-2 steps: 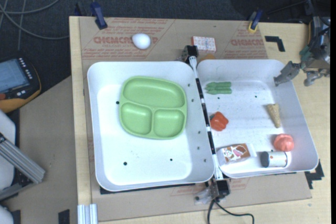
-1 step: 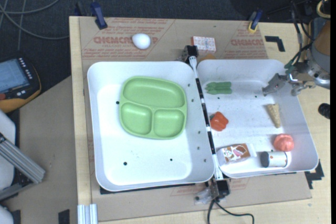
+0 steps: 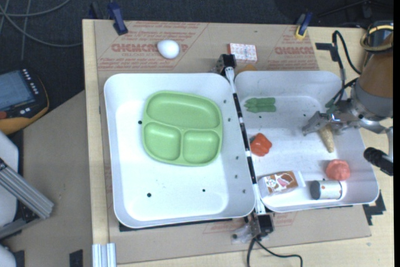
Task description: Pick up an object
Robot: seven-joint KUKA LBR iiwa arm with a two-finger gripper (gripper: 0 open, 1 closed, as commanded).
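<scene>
where gripper [image 3: 320,123] hovers, right bin [image 3: 294,81] rim nears

Two shallow white bins stand side by side: the left bin [image 3: 119,153] and the right bin [image 3: 284,81].

The left bin contains one item: a green divided plate [image 3: 182,128] with three compartments.

The right bin contains six loose items:
- one green object [image 3: 260,105]
- one orange-red object [image 3: 260,145]
- one pinkish-red object [image 3: 337,168]
- one tan object [image 3: 327,139], possibly a cone or carrot shape
- one flat brown-and-white packet [image 3: 280,182]
- one white cylinder [image 3: 326,189] with a dark end

Outside the bins, the bench carries one white ball [image 3: 168,48] and one small patterned box [image 3: 243,52].

Two blue clamps [image 3: 116,17] grip the far edge.
</scene>
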